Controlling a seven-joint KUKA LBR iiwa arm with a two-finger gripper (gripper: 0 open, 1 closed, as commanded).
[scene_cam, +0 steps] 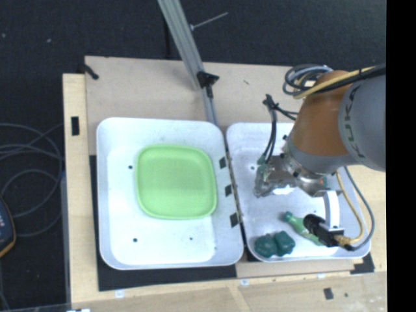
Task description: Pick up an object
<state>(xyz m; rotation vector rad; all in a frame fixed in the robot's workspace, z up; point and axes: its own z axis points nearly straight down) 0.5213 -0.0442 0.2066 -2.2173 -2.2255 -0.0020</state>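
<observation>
On the left of the surface [78, 174] sits my left bin [114, 142], with a pale green square plate [175, 181] lying flat near its middle. A slanted metal rail [185, 41] runs down from the top toward the seam between the bins. The right bin [244, 142] holds a dark green lumpy object [273, 244] close to its near edge. Just right of it lies a green bottle-like object [300, 225] with a dark end, tilted. My claw [265, 182] hangs low over the right bin's left half, above and apart from both objects. I cannot tell its state. My orange-banded wrist [322, 119] rises behind it.
</observation>
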